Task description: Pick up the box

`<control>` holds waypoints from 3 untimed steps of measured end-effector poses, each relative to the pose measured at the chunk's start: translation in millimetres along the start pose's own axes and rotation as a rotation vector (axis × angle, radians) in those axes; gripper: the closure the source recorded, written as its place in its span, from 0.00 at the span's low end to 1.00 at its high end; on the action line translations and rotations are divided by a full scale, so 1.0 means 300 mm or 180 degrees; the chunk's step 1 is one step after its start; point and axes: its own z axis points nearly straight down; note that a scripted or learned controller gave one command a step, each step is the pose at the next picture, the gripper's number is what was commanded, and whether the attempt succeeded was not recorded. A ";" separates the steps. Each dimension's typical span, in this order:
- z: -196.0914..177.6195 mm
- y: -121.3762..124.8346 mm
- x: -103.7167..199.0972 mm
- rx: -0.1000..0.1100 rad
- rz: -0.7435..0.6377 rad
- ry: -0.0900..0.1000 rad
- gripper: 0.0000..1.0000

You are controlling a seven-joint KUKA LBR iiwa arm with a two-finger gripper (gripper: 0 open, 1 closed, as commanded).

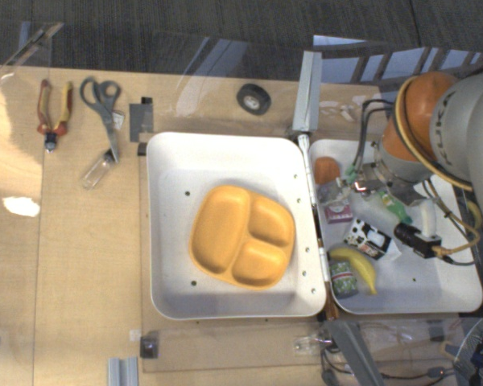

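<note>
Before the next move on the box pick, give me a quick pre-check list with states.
1. Target seen: small black-and-white patterned box lies in the right white bin: ok.
2. Box clear of clutter: yellow banana and a dark can lie close beside it: not ok.
3. Jaws state: wrist hides them: cannot tell.
4. Box gripped: nothing seen held: not ok.
5. Arm over the correct bin: grey arm with orange band is above the right bin: ok.
6. Left white bin holds a yellow divided plastic tray, away from the pick: ok.
</note>
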 end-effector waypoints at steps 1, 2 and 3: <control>-0.042 0.012 0.000 -0.0034 -0.0012 -0.0018 1.00; -0.301 -0.091 0.245 0.0066 -0.0777 0.0013 1.00; -0.297 -0.144 0.339 0.0078 -0.0180 0.0010 1.00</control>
